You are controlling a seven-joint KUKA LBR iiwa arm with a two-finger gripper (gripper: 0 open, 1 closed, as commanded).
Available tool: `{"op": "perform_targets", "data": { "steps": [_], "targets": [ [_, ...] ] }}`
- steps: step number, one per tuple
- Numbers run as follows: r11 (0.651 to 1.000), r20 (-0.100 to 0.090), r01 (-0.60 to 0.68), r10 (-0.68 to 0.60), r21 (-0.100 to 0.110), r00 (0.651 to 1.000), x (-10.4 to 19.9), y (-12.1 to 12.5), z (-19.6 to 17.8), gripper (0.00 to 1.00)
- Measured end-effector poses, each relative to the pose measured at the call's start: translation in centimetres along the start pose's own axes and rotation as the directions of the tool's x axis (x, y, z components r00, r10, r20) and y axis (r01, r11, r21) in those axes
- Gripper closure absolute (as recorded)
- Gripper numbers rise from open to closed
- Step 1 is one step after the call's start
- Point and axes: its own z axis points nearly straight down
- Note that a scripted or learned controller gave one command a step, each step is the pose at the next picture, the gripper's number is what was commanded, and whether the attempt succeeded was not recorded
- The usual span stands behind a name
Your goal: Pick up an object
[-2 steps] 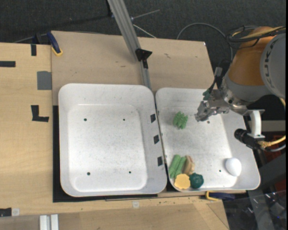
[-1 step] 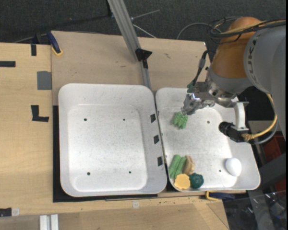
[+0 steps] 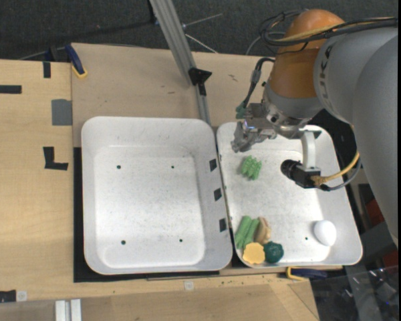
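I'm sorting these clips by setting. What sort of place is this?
Probably a robotics lab bench for grasping trials: a grey arm reaching over two white bins, small toy-like objects in the right bin, and tape marks on the wooden benchtop.

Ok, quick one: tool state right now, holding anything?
Tool: open or shut cannot be told; it hangs above the right bin, just beyond the green piece, nothing visibly held.

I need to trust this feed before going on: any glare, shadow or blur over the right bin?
Camera view: the shallow white right bin is brightly lit, and the white egg-shaped object nearly washes out against it; the ridged green block reads clearly; the two-finger gripper is slightly soft; the grey arm looms large and blurred.
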Motion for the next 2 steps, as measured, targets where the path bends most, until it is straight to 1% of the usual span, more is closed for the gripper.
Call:
{"op": "perform_targets", "data": {
  "steps": [1, 2],
  "targets": [
    [1.000, 0.000, 0.000, 0.000, 0.002, 1.000, 5.1, 0.1, -0.5, 1.00],
    [1.000, 0.000, 0.001, -0.001, 0.002, 1.000, 11.3, 1.8, -0.1, 1.00]
  ]
}}
